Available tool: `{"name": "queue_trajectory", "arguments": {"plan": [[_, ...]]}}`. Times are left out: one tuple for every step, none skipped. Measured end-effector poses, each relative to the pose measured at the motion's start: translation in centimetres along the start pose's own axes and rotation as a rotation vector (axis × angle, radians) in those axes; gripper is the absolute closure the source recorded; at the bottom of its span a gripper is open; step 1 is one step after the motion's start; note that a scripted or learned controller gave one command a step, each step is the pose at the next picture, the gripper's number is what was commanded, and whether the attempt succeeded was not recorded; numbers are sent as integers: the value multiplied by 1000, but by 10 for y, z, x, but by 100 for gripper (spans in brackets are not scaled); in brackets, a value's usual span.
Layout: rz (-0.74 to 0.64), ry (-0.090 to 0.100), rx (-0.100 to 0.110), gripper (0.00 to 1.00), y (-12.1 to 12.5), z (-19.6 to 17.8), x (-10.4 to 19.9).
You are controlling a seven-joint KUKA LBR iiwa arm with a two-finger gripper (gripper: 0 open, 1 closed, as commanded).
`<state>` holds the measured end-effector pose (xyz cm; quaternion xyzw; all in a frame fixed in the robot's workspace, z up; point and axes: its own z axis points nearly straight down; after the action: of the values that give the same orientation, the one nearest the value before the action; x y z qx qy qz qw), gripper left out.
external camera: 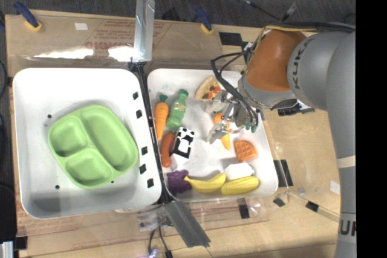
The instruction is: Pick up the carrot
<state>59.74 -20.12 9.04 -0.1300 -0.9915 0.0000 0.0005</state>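
Note:
An orange carrot point(160, 117) with a green top lies along the left wall of the right bin point(266, 157), next to a green bottle point(177, 109). Just below it lies a darker orange-red piece point(166, 148) of similar long shape. My gripper point(222, 127) hangs over the middle of the right bin, about a hand's width right of the carrot. A small orange-yellow piece point(225, 141) shows directly under the gripper; whether it is held is unclear.
The right bin also holds a pizza slice point(208, 90), a black-and-white cube point(184, 142), a waffle point(245, 150), a white block point(238, 170), a banana point(204, 182), a yellow piece point(240, 185) and a purple item point(177, 180). A green divided plate point(92, 145) sits in the left bin point(30, 87).

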Motion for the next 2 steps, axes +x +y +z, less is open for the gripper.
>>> {"name": "queue_trajectory", "arguments": {"plan": [[-8,-8,1,100,2,-14,-3],[-582,-8,1,100,91,-92,-26]]}}
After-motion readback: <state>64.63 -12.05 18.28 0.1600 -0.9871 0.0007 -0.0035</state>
